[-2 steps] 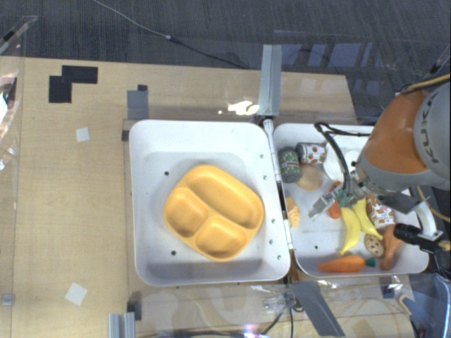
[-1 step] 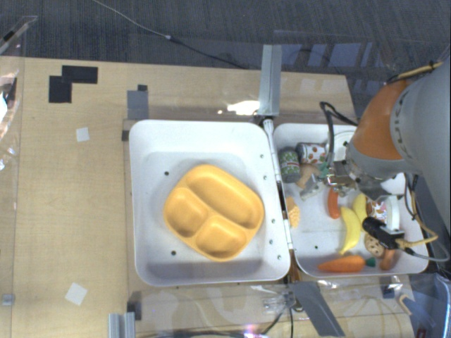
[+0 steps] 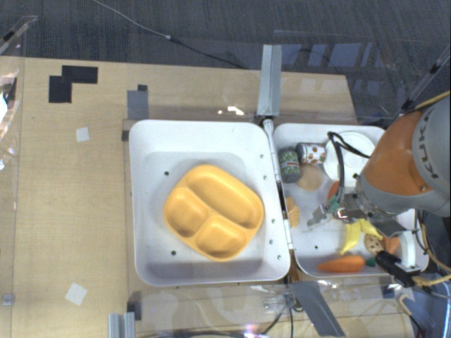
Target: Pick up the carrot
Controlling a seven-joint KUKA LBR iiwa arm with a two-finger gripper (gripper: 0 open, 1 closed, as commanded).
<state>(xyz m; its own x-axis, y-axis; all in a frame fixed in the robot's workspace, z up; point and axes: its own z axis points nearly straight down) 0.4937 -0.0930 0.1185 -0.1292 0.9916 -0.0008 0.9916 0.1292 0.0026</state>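
Note:
The carrot (image 3: pixel 342 264) is orange with a green tip at its right end. It lies flat near the front edge of the right bin (image 3: pixel 310 248). My gripper (image 3: pixel 329 211) hangs over the middle of that bin, a little behind and to the left of the carrot and apart from it. The grey and orange arm (image 3: pixel 398 167) covers the bin's right side. I see nothing held in the gripper.
A yellow divided plate (image 3: pixel 213 210) lies in the left bin (image 3: pixel 151 189). The right bin also holds a small can (image 3: pixel 289 163), a tan round piece (image 3: pixel 310 179), a white dish (image 3: pixel 352 146), a banana (image 3: pixel 352 235) just behind the carrot, and small items under the arm.

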